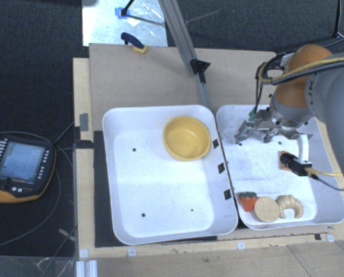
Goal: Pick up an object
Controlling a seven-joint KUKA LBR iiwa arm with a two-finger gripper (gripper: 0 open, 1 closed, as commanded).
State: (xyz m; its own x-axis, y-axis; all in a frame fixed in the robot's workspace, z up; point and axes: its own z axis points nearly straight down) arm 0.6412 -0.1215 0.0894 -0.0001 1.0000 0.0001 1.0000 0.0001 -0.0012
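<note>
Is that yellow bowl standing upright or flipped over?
Upright: the yellow bowl shows its hollow inside and rim, sitting in the left bin.

We see a handheld control pendant (17, 167) on the dark floor, just beyond the bench's (160, 74) left edge.

Two shallow white bins sit side by side on a bench. The left bin (160, 212) holds a yellow bowl (187, 138) near its far right corner. In the right bin (333, 212), a croissant (291, 205), a round biscuit (266, 209) and a small red item (247, 201) lie along the near edge. The gripper (248, 133) hangs over the right bin's far left part.
</note>
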